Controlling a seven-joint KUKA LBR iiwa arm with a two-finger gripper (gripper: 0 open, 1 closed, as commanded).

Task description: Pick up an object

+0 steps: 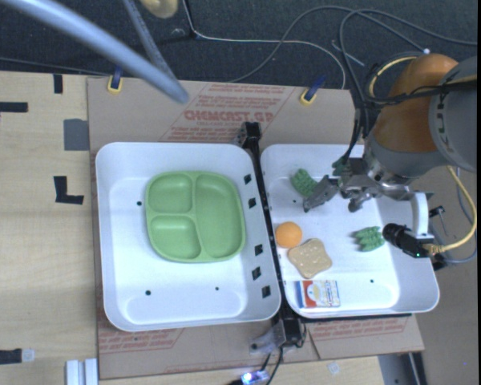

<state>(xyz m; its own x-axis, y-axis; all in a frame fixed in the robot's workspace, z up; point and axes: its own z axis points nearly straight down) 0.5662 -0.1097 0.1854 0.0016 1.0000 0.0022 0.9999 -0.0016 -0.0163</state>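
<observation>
A green tray (196, 216) lies in the left bin (120, 295). In the right bin (421, 295) sit an orange ball (288, 234), a cracker (309, 257) (just touching it), a card (317, 293) near the front, and two green toys (303, 182) (369, 237). The hand (337, 195) hangs beside the far toy, spread open, grasping nothing.

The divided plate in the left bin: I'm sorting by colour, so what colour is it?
Light green, plain; the plate shows clearly in the camera view.
</observation>
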